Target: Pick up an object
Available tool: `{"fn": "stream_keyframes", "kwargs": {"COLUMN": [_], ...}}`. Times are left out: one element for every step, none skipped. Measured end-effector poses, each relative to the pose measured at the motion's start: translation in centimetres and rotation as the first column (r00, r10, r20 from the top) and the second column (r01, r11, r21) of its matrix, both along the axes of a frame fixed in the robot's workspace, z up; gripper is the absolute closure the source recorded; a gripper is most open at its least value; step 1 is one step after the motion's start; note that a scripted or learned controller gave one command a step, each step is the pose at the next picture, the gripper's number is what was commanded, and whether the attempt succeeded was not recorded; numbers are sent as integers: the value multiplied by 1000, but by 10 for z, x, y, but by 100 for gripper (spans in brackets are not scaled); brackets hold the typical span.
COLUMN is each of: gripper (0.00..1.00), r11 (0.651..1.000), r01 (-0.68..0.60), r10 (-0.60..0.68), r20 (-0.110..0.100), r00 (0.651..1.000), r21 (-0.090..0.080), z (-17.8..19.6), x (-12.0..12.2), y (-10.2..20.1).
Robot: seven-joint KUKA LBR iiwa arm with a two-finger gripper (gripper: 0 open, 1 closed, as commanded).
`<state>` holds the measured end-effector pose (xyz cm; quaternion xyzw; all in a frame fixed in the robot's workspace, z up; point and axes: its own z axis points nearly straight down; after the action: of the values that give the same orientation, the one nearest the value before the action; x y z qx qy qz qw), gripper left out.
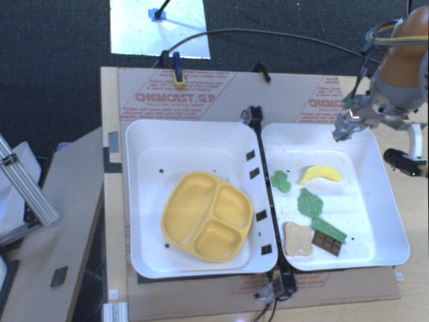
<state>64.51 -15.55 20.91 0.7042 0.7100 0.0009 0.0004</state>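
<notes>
Bench (114, 247): two white bins (194, 136) side by side on board (221, 89).

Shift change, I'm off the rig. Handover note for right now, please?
Hand: over the far rim of the right white bin, nothing seen between its fingers; open or shut not readable.
Right bin holds: yellow plastic banana, small green leafy piece, larger green leafy piece, tan toast-shaped slice, brown chocolate-like bar with a green block on it.
Left white bin: yellow three-compartment plastic tray.
Done: nothing lifted.
Left: descend, grasp one item; the banana lies nearest.
</notes>
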Motion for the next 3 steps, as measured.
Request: {"fn": "stream_keyframes", "kwargs": {"gripper": [100,100,100], "r11": [1000,1000,1000], "r01": [-1,-2,-2], "r10": [1,2,2], "r20": [1,1,-1], "r00": [1000,1000,1000], "r21": [1,1,1], "z": [-3,11,3], "x": [9,8,4], "y": [58,114,170]}}
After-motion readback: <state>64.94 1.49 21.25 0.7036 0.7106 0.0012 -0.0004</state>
